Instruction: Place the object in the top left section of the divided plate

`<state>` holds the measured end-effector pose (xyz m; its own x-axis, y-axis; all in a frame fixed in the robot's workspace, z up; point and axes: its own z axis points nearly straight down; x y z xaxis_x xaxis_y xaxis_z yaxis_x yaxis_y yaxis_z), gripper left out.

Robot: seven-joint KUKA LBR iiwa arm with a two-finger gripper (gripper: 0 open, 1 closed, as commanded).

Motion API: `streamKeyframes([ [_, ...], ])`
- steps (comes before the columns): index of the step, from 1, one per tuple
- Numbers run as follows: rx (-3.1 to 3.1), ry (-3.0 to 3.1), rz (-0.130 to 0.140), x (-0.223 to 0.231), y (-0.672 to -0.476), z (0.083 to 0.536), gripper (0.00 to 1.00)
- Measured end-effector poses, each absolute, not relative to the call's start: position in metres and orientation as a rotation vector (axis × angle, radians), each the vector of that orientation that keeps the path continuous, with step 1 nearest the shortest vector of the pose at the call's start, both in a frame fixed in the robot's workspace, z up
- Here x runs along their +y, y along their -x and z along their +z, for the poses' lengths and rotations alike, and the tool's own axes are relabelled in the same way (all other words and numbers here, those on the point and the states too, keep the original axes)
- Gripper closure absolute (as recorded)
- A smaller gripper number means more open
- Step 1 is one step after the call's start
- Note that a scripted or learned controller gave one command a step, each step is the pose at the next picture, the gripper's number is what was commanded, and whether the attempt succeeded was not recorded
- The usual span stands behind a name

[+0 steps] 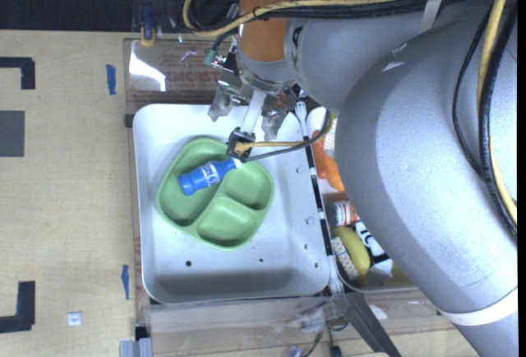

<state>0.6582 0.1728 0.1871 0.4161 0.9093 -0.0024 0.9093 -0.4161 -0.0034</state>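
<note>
- Camera view: we see the blue bottle [205,176] lying on its side in the top left section of the green divided plate [246,236], inside the left bin [164,265].
- The end effector [244,123] hangs just above it, spread and pinching nothing; we judge the bottle set down.
- It looks small, plastic and rounded, with a paler end nearest the arm.

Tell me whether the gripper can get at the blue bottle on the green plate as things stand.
Probably yes. The gripper hangs just above the capped end of the blue bottle. The bottle lies uncovered on the green plate, and nothing stands between them.
</note>
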Motion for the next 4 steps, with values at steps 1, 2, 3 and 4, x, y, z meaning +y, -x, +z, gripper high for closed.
streamKeyframes([
  [1, -1.702, 2.641, 0.004, 0.174, -0.658, 0.197, 1.0],
  [2, -1.807, 2.567, 0.006, 0.226, -0.615, 0.183, 1.0],
  [3, -2.096, 2.338, 0.003, 0.203, -0.628, 0.137, 1.0],
  [4, -2.006, 2.416, 0.004, 0.219, -0.656, 0.1, 1.0],
])
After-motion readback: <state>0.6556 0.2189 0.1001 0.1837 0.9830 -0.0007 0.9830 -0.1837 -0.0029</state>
